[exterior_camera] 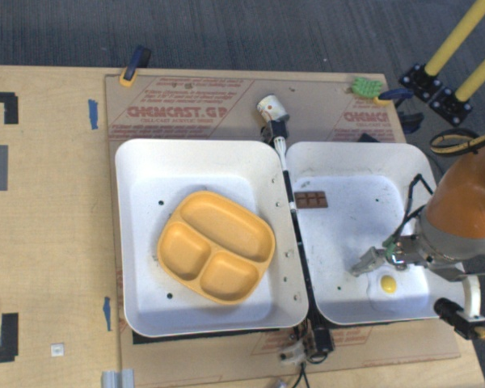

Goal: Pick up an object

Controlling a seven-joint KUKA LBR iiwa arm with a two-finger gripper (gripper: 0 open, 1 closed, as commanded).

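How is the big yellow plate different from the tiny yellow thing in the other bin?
The yellow plate is large and fills much of the left bin; the small yellow object is tiny, in the right bin. The plate is a deeper orange-yellow with three compartments; the small object is bright yellow, roundish and plain. The gripper hangs beside the small object, far from the plate. Both are yellow and rest on a white bin floor.

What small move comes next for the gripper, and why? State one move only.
Probably a short shift toward the small yellow object, then a descent onto it. The gripper sits low in the right bin, with that object just beside it on the bin floor and nothing visibly between its fingers. The brown block lies farther off, near the divider, and the yellow divided tray is in the left bin.
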